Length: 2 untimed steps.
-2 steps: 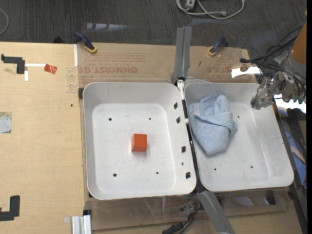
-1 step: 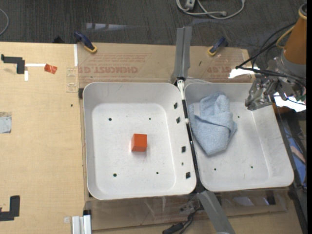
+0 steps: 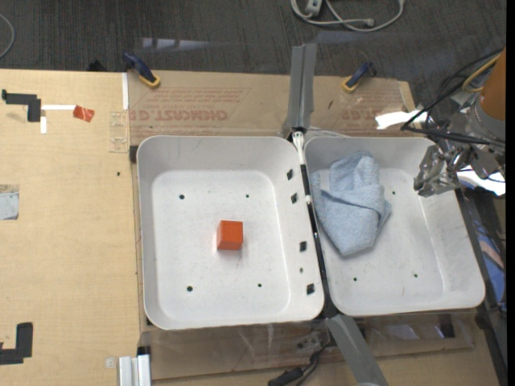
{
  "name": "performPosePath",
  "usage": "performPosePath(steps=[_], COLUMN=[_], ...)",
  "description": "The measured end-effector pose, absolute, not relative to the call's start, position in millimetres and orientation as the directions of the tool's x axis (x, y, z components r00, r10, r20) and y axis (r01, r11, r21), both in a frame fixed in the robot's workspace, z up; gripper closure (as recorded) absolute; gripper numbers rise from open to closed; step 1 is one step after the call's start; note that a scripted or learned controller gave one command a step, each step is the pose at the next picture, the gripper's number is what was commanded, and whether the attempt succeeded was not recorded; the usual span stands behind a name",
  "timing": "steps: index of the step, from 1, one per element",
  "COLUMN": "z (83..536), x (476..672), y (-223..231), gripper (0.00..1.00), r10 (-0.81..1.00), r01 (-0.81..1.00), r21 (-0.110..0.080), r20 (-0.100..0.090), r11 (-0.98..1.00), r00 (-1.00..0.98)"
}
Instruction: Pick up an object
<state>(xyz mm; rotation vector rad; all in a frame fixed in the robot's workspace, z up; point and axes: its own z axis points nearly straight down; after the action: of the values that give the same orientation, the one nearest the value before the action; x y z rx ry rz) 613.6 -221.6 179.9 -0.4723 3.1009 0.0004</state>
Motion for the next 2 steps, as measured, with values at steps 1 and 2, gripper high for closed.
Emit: performPosePath(steps=[1, 2], z=[181.8, 187.4], x=[641.3, 641.6], y=[-220.8, -220.8], gripper=[1.0, 1.0], r10=[-0.652, -0.875], r01=[-0.652, -0.875], r21=[-0.003, -0.004], r20=[-0.007, -0.006], r11=[0.758, 0.484], r00=[-0.758, -0.484])
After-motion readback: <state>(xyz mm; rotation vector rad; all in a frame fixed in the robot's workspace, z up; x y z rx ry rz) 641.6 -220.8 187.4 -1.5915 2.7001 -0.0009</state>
